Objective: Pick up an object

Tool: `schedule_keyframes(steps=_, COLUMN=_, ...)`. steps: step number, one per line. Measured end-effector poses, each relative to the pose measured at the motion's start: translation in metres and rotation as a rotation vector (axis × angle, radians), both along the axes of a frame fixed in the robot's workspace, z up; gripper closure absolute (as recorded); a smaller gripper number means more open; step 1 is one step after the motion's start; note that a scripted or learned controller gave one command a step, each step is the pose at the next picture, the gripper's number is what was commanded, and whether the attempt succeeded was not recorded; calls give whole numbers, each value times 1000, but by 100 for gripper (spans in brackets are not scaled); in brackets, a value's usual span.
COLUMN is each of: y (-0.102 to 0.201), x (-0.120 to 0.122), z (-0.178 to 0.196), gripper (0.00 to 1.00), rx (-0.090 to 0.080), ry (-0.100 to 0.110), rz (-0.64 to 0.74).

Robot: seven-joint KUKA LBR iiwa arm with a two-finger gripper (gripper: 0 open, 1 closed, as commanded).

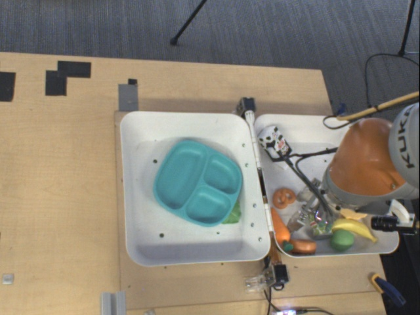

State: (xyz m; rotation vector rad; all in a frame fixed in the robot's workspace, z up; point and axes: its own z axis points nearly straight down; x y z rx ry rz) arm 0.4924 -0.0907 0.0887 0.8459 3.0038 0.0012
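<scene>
free: you can pass all round the teal plate (199,182) in its bin | blocked: right of it, crowded toys (308,225) under the arm (367,159)

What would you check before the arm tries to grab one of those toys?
1. Gripper is over the right bin: ok.
2. Toys within reach, carrot, banana, green ball: ok.
3. Toys spaced apart for a clean grab: not ok, they crowd the near corner.
4. Something already held: cannot tell.
5. Teal plate in the left bin out of the way: ok.
</scene>
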Motion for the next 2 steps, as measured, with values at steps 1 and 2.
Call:
schedule_keyframes(steps=1, y=1, x=2, z=11, gripper=100, rx=1, ry=-4, rz=-2)
schedule_keyframes(steps=2, y=51, x=4, z=118, gripper=100, rx=6, ry=12, rz=-55)
